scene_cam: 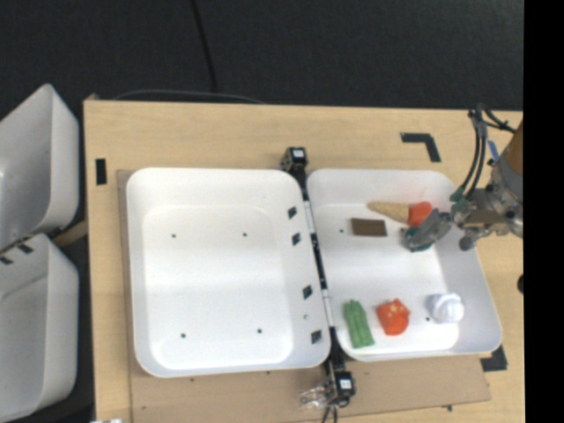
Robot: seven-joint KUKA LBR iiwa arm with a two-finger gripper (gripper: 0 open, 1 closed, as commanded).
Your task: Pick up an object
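Observation:
The right bin (458, 346) holds several small objects. A tan cone with an orange end (398, 210) lies near its far side, and a dark brown block (368, 227) sits just left of and below it. My gripper (425, 233) reaches in from the right, low over the bin, right beside the cone's orange end and partly covering it. Along the bin's near side lie a green ridged piece (357, 324), a red lumpy object (394, 317) and a white-and-pale-blue object (446, 307). I see nothing clearly held.
The left bin (141, 271) adjoins the right one along a hinged centre divider (310, 263). Both stand on a light wooden bench (203, 135). White containers (31, 236) stand off the bench's left edge. The arm's wrist and cables (493, 192) hang over the right bin's right rim.

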